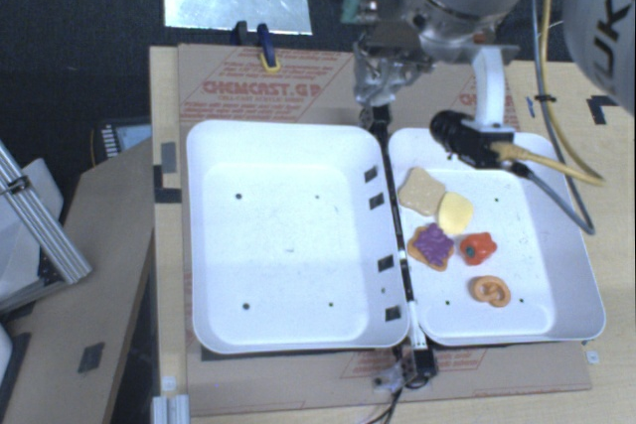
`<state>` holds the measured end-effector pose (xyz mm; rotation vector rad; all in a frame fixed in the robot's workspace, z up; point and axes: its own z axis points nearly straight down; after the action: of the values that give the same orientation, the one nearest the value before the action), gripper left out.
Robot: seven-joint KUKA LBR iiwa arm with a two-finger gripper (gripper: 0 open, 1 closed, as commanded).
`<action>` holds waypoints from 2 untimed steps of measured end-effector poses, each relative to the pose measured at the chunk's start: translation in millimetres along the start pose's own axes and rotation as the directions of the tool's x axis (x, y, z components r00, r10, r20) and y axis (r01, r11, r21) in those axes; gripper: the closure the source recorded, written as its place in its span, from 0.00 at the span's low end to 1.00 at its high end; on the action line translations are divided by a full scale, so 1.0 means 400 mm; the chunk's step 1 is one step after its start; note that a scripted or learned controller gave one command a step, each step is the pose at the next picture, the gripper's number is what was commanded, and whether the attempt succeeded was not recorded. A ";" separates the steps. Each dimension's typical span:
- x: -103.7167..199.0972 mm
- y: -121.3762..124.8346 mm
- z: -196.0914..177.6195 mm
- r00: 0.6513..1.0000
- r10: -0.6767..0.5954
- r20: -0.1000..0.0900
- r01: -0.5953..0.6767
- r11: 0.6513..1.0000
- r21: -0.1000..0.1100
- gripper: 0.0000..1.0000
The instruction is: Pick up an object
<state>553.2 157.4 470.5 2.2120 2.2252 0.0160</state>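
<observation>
While the gripper (381, 92) hangs over the far rim where the two bins meet, all pickable objects sit in the right bin (556, 308), nearer the camera than it. Can't tell the hand's state: fingertips too small and cluttered to read, nothing visibly between them. Contents, clustered near the centre divider: tan bread slice (421, 190), touching a pale yellow round piece (456, 212) at its near-right; purple-topped piece (433, 245) just below those; red pepper-like piece (478, 248) just beside it; orange ring-shaped piece (491, 291) nearest the camera, apart from the rest. Bread slice is closest to the gripper, still well short of it. Left bin (214, 323) sits alongside.
</observation>
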 end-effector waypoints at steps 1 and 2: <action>0.074 0.152 -0.169 1.000 -0.001 0.001 0.001 1.000 -0.001 1.00; 0.195 0.194 0.272 1.000 -0.001 0.008 0.001 1.000 0.025 1.00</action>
<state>631.5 236.4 362.8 2.2192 2.2354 -0.0213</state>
